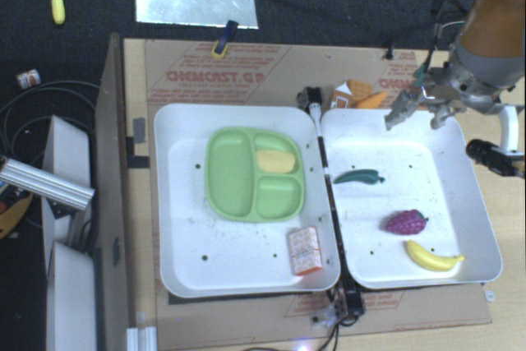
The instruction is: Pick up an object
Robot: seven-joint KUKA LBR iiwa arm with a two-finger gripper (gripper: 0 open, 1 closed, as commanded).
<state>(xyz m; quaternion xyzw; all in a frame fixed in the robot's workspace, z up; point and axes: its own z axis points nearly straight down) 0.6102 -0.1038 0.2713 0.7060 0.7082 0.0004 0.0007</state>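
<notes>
The right bin [460, 168] holds a dark green pepper [359, 176] near its left side, a purple bunch of grapes [405, 221] lower down and a yellow banana [432, 256] near the front corner. My gripper [421, 113] hangs over the bin's far edge, fingers spread open with nothing between them, well above and to the right of the pepper. In the left bin [185, 259] lie a green divided plate [251, 175] with a yellow item [275, 161] in one compartment, and a small orange box [305, 250] by the front right.
An orange object [366, 99] rests on the cardboard behind the right bin. A metal clamp [312, 99] sits at the far end of the seam between the bins. Cables and grey hardware [49, 185] crowd the left of the bench.
</notes>
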